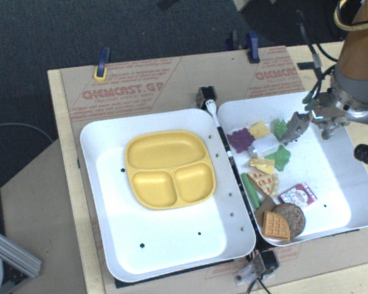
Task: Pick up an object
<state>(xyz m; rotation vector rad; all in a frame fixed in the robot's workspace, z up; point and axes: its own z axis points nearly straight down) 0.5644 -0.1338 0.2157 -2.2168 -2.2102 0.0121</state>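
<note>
The right bin (349,175) holds a heap of toy food along its left side. In it I see a purple piece (240,139), a small yellow piece (259,130), two green pieces (279,125) (281,157), a pizza slice (264,183), a green stick (251,190), a pink packet (298,196), a brown cookie (292,219) and a waffle (275,226). My gripper (294,128) hangs over the upper part of that bin, just right of the upper green piece. I see nothing held in it.
A yellow divided plate (170,167) lies in the left bin (115,239). The ridge between the two bins (231,170) runs just left of the food heap. Blue and yellow clamps (100,65) hold the board's far edge. The arm (361,66) fills the right side.
</note>
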